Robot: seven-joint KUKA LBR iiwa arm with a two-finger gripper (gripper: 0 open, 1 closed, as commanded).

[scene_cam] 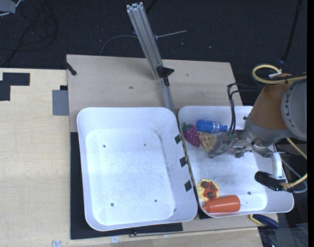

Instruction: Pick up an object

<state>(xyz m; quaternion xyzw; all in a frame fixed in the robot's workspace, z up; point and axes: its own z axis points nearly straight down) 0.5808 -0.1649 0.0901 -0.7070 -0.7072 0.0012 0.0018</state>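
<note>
You see the gripper (217, 149) low in the right bin (259, 199) near the blue bottle (209, 126); I cannot tell its state, and nothing is lifted yet.

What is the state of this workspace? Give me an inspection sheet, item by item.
Surface: wooden bench bearing left bin and right bin.
Job's things: in the right bin, blue bottle, purple grapes, pizza slice toy, orange sausage-like toy, yellow-and-red toy.
Clutter: nothing seen.
Grippers: gripper low in the right bin, beside the pizza slice toy; grip not discernible.
Cables: yellow cable and black cable by the arm.
Surroundings: metal rail, dark floor.
</note>
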